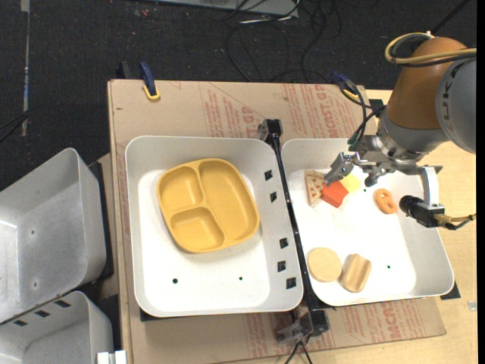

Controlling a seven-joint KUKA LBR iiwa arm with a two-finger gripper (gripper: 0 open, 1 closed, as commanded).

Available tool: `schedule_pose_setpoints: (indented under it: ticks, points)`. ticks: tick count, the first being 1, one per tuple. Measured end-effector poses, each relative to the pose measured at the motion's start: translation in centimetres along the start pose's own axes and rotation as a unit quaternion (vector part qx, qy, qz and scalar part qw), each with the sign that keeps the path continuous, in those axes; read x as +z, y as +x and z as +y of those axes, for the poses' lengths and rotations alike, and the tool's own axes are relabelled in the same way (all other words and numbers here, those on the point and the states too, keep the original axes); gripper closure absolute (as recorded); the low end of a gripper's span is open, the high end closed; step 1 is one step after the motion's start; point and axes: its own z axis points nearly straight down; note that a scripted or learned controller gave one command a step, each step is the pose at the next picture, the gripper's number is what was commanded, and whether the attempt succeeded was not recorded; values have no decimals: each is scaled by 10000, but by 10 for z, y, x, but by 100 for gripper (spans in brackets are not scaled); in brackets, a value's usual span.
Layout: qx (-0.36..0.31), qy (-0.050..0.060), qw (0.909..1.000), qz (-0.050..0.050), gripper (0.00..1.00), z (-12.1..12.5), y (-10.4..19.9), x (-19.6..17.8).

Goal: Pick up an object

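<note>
Over the right bin [424, 275], near its back wall, the tool [355, 169] hangs low above a small pile of toy food. I cannot tell if it is apart or together, because the arm [424, 89] hides much of it from up here. Nothing I can see sits inside it.

Right under the tool are a yellow block [351, 183] and an orange block [334, 194], touching each other. A flat wedge piece [314, 187] lies just beside the orange one. These are the nearest things to grab.

To do this well, I think the tool should choose one block and come straight down on it. The blocks are packed close, so a sloppy drop could just push them around.

A little orange ring [385, 201] lies nearby to the right. A round cracker [325, 264] and a bread roll [355, 272] sit at the front, well apart from the tool. The yellow plate [206, 203] fills the left bin [144, 279].
</note>
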Motion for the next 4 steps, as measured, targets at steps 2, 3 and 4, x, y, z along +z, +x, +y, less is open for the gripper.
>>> schedule_pose_setpoints:
  ticks: [2,3,4]
  points:
    - [6,-32,10000,-5,100,4,7,47]
    - [-6,-44,10000,-8,100,13,1,-3]
    - [-11,-56,10000,-10,100,14,2,-54]
